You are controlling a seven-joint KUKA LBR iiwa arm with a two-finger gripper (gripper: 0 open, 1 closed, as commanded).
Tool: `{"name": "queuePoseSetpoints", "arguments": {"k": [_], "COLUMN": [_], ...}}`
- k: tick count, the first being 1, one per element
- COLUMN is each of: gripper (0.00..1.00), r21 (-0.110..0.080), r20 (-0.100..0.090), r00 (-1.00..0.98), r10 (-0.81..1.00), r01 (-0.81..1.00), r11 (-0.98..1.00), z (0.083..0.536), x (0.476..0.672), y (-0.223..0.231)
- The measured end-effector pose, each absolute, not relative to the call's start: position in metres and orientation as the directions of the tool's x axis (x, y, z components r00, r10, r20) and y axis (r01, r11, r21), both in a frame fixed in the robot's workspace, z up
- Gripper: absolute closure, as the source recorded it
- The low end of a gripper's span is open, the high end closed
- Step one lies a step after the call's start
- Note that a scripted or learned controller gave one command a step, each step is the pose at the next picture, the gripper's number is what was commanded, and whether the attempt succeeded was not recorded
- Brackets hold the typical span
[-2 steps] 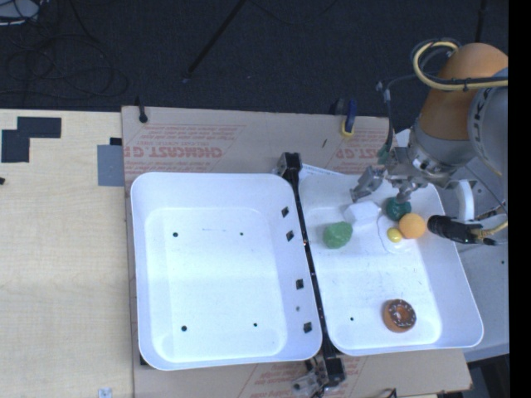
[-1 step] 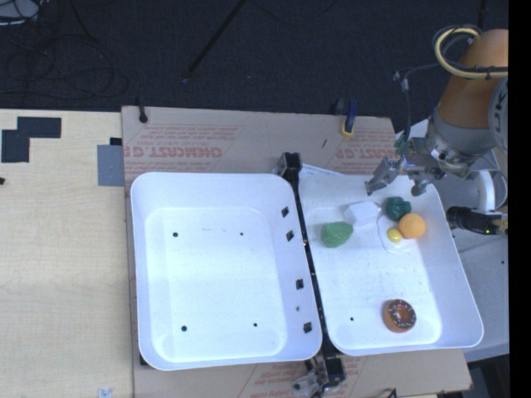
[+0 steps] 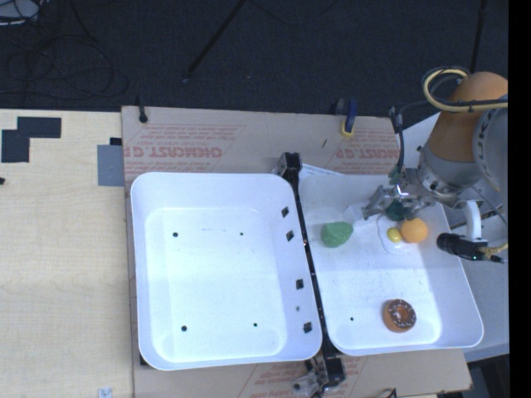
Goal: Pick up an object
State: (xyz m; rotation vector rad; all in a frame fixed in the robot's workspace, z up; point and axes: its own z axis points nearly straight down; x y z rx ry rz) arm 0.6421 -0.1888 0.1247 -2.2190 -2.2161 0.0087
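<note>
Tool [image 3: 393, 209] hovers beside one orange ball [image 3: 414, 230]; grip state unclear. Right bin [image 3: 465, 322] also holds one green lump [image 3: 336, 234], one donut [image 3: 399, 314].

a robotics lab: 2 white bins [image 3: 211, 191] on taped cardboard [image 3: 191, 143], loose cables [image 3: 58, 65] behind.

Two shallow white bins, left [image 3: 153, 214] and right [image 3: 452, 301], look like smooth, slightly glossy plastic. They sit on a matt brown cardboard sheet [image 3: 241, 143] over pale wood-grain bench [image 3: 58, 247]. The green lump [image 3: 336, 234] looks matt; the brown ring-shaped doughnut toy [image 3: 399, 314] is slightly shiny.
</note>
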Motion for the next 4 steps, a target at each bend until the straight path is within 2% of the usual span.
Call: {"name": "queuePoseSetpoints", "arguments": {"k": [1,2,3,4], "gripper": [0.0,1.0,0.0,0.0], "r21": [0.016,-0.006,0.004,0.005], "r20": [-0.003,-0.002,-0.005,-0.003], "r00": [-0.003,-0.003,-0.003,-0.001], "r10": [1.0,1.0,1.0,1.0], "r01": [1.0,1.0,1.0,1.0], "r11": [0.003,0.003,0.003,0.001], "z": [0.107,0.116,0.116,0.215], "x": [0.649,0.646,0.647,0.645], "y": [-0.199,-0.201,-0.201,-0.213]}}
